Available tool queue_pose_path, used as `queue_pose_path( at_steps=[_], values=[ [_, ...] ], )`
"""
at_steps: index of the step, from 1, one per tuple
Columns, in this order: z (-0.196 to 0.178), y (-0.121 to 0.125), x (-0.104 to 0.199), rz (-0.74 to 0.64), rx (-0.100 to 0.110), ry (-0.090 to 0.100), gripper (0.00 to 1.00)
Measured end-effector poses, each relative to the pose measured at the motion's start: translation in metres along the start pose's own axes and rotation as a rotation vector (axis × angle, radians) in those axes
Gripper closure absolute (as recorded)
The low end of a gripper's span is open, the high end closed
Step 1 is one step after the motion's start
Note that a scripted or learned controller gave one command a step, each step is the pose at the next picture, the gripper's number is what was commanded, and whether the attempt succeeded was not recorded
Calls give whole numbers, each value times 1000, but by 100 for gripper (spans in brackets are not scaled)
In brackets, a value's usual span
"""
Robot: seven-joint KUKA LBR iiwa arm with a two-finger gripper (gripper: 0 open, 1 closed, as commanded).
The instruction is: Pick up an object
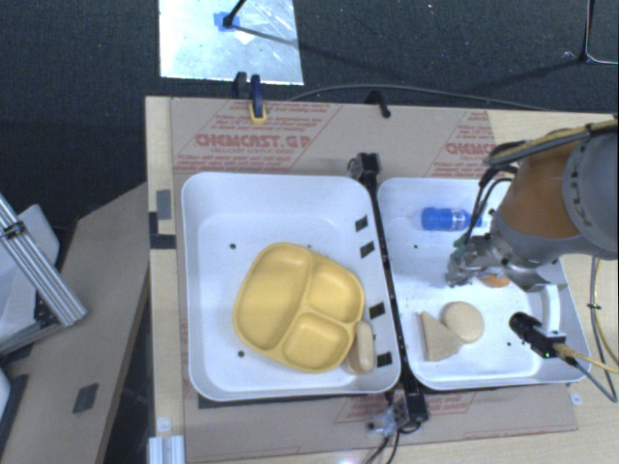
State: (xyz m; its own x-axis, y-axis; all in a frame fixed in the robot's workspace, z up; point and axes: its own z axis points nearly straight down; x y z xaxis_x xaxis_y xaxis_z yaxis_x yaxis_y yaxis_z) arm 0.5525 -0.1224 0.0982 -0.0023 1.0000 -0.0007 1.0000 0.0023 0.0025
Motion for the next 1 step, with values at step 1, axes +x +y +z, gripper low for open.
queue_pose_path(
  at_steps=[1],
  values=[
    [-64, 2, 1, -2, -5, -1, 100]
  ],
)
